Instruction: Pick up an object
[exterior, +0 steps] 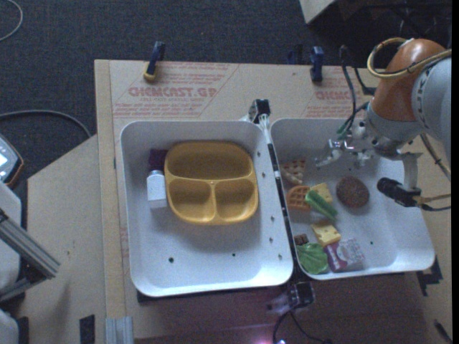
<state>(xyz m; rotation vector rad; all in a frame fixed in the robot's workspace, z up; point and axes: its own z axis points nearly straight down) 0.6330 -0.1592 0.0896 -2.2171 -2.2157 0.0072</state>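
The gripper [343, 147] hangs over the back of the right bin [401, 253]; whether its fingers are apart or together I cannot tell. Nearest below it lies the round brown patty [352, 191], flat, with no long axis. A good pick would drop straight down centred on it. Just left, the green pea pod [320, 203] lies across a waffle [300, 195], running from upper left to lower right

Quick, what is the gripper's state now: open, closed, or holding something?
Gripper: cannot be told; it hangs over the right bin, with nothing visibly held.
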